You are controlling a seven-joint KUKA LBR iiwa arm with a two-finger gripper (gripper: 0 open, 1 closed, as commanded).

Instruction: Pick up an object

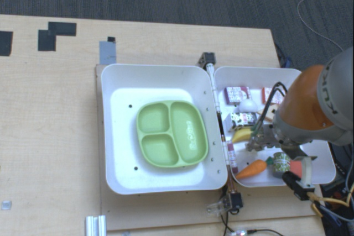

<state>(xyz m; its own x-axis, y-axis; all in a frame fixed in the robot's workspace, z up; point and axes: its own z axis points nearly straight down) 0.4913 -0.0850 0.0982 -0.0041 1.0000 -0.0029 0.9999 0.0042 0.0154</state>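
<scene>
Tool (259, 141) low in the right white bin (327, 173); its grip state is unclear.
Orange plastic carrot (250, 169) lies near the front wall, yellow banana (241, 134) just behind.

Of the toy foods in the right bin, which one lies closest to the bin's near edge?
The orange carrot. It lies slanted at the right bin's near-left corner, below the yellow banana, which sits nearer the middle beside the arm.

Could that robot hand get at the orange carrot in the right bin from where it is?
Probably yes. The orange toy carrot lies uncovered near the front of the right white bin, just below the hand, with nothing lying on it.
</scene>
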